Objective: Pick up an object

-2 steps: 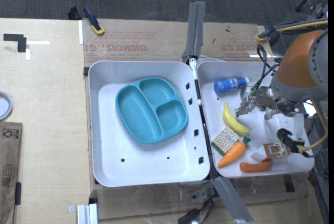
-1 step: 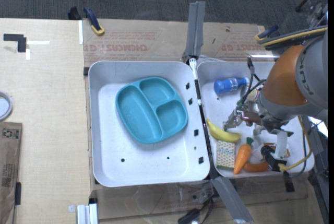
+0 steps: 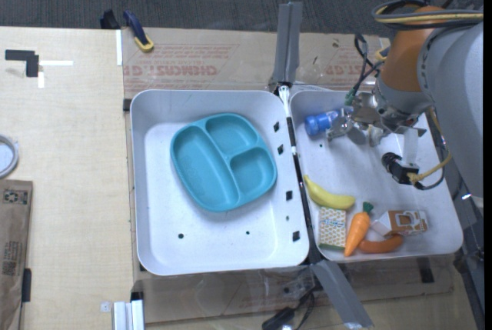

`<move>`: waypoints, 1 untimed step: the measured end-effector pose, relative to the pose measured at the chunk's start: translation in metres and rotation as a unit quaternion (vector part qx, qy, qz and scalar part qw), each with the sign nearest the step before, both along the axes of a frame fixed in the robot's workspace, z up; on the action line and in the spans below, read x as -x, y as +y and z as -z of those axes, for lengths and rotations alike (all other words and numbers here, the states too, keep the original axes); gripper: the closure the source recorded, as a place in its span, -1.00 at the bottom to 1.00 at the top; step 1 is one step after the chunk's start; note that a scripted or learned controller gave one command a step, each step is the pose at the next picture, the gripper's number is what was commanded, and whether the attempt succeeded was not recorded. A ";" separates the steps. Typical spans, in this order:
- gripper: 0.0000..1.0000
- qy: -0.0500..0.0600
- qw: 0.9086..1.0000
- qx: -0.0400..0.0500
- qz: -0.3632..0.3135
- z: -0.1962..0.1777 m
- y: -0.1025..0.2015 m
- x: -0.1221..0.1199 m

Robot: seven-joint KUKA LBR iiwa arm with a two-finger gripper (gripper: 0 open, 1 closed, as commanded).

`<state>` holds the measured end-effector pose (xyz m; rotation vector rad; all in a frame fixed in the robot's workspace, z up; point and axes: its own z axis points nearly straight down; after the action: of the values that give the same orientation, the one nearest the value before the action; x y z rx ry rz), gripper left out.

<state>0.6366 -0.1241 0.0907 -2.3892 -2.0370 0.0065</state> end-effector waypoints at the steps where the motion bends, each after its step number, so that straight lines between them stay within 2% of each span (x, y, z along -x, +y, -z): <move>1: 1.00 0.001 1.000 0.001 -0.002 -0.009 0.000 0.000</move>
<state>0.6365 -0.1243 0.0995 -2.3852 -2.0426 0.0119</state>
